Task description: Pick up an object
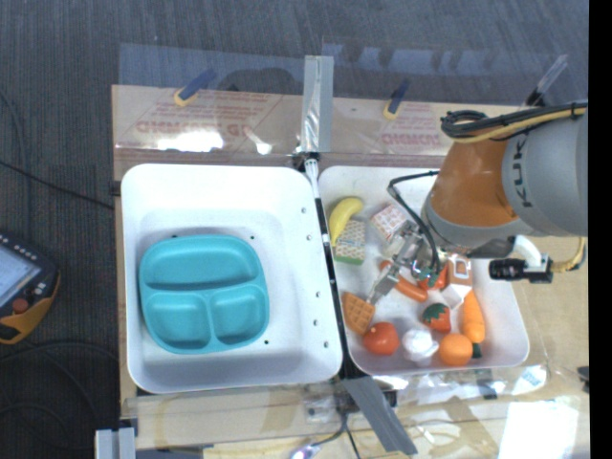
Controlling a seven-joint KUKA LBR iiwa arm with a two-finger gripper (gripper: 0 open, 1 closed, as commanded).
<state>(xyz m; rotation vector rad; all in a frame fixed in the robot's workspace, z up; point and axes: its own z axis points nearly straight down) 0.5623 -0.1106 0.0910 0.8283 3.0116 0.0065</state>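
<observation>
The toys [421,323] lie heaped in the right bin [512,347]: banana [342,214], tomato [381,338], carrot [471,316]. The claw [400,268] is low among them, near the middle; grip state I cannot tell. Likely the reach-and-grasp step. Next: close on one toy, then lift straight.

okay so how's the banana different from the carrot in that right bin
The banana is yellow and curved; the carrot is orange and straight, tapering upward. The banana lies at the bin's far left corner beside the divider, while the carrot sits near the right wall at the near end. Both are toy foods in the right bin.
</observation>
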